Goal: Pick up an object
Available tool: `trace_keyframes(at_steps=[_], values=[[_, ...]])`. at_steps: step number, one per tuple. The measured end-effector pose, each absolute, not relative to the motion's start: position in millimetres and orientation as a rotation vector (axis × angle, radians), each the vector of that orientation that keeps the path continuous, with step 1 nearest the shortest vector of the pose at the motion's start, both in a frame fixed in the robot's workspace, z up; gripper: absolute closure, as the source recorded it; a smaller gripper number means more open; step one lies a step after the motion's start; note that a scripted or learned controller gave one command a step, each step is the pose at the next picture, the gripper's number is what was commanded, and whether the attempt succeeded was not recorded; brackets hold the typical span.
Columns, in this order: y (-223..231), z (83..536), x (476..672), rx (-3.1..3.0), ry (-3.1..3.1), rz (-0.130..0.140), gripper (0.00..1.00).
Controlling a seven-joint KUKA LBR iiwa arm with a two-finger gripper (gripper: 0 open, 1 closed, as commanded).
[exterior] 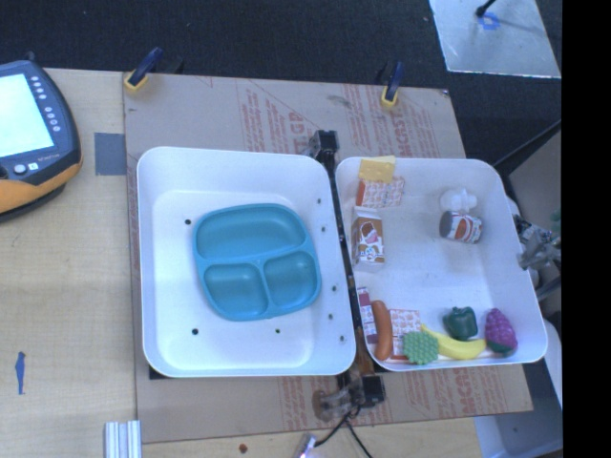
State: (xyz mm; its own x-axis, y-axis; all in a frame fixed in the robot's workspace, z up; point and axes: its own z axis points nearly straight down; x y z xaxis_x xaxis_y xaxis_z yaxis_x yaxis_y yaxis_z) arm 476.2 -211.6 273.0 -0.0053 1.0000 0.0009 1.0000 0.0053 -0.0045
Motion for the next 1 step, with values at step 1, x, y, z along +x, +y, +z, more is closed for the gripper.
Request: trace_keyframes(at_steps=[1], values=[[-211.5, 273.0, 476.2, -2.213, -2.225, 0.004, 1.0]])
